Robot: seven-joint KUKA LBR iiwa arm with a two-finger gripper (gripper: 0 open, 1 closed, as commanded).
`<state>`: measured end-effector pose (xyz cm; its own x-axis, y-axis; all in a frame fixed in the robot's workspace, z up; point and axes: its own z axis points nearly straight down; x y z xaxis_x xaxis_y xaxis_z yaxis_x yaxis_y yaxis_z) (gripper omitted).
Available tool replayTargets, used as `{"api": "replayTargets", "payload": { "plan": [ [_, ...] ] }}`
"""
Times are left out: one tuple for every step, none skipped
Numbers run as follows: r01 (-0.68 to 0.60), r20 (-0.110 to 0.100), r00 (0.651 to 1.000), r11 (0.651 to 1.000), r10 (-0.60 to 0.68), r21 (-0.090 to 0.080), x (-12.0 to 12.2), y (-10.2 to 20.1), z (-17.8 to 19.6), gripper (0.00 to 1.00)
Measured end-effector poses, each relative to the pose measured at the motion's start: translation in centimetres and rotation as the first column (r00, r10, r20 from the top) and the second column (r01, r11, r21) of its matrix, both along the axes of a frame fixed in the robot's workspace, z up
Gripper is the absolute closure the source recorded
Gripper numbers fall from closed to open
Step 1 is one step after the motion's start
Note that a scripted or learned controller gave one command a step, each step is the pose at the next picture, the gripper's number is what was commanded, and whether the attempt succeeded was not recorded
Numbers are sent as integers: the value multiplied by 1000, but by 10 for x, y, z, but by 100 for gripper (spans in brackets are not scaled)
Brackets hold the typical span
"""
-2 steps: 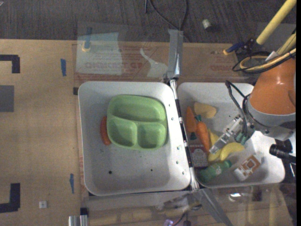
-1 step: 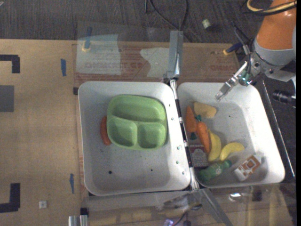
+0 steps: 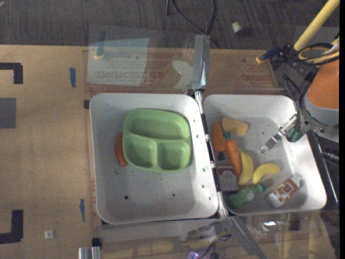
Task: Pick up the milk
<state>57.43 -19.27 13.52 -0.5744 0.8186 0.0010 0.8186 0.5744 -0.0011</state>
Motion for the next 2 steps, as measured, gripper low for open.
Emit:
{"api": "replayTargets", "payload": {
  "plan": [
    [-28,1,1000,1000,28,0,-69,-12,74,0],
    [-77,1,997,997,77,1,-62,-31,26,0]
  ]
}}
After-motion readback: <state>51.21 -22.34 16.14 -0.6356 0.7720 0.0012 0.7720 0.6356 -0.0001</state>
